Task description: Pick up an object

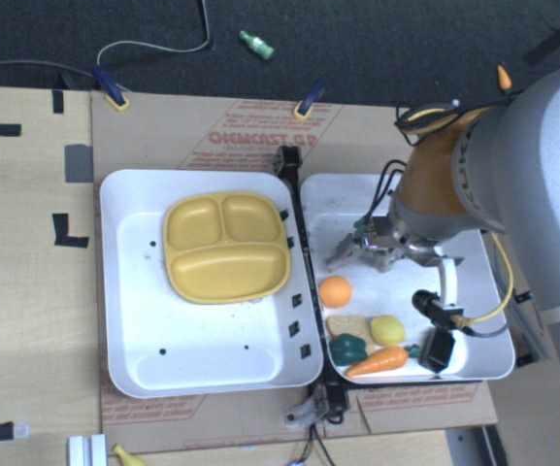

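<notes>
In the right bin (474,367), several toy foods lie near the front: an orange ball (335,291), a yellow lemon (387,330), a carrot (378,360), a tan slice (345,323) and a dark green piece (348,346). My gripper (349,250) hangs low over the bin's left middle, pointing left, a little behind and to the right of the orange ball. Nothing is visibly held in it. The grey arm with its orange band (435,178) covers the bin's back right part.
The left bin (129,289) holds a yellow divided plate (228,246). A black divider (299,260) runs between the bins. Black fittings and a yellow cable (438,330) hang from the wrist over the right bin's front. A small green object (257,45) lies on the dark floor behind the bench.
</notes>
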Robot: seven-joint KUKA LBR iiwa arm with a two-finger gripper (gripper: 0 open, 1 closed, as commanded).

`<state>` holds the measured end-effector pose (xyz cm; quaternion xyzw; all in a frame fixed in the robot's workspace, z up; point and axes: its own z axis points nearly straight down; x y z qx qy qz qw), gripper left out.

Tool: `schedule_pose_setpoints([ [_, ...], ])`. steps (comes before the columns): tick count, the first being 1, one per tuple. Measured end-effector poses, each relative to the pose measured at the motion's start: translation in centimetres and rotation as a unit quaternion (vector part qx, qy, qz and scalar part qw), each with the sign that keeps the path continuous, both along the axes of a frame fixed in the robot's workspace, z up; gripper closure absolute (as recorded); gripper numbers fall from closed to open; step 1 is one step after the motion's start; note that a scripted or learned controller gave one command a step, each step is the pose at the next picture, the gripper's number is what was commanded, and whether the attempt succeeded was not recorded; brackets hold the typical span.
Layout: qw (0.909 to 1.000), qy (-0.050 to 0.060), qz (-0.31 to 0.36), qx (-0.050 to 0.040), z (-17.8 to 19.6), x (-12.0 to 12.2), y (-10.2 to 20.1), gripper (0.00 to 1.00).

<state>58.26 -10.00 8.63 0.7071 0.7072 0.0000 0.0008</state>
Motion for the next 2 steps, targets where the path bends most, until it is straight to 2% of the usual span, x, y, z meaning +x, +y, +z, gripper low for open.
schedule_pose_setpoints([
  [1, 1.0000, -0.002, 0.000, -0.0003, 0.0, -6.6, -1.1, 0.00],
  [2, 1.0000, -0.005, -0.001, -0.0014, 0.1, -9.6, 0.3, 0.00],
])
